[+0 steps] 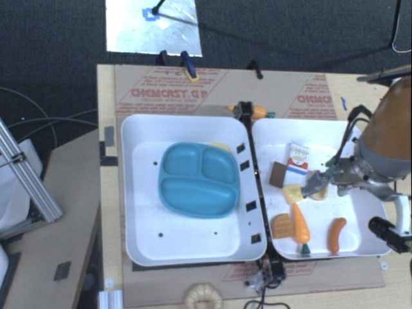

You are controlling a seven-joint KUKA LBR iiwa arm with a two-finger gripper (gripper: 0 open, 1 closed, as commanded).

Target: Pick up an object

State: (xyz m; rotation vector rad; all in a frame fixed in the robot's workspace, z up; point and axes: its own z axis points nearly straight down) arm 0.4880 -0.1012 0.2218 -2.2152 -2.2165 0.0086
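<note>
Tool [315, 187] down low in right white bin [360, 124], nosing at pale yellow wedge [293, 194]; open or closed, can't tell.

Tray [193, 188] in L bin [138, 192]; carrot [300, 224] in R bin [360, 208].

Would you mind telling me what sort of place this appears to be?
Probably a robotics lab: a robot arm reaches over two white bins, one holding toy food like a carrot, with loose cables beside the bench.
</note>
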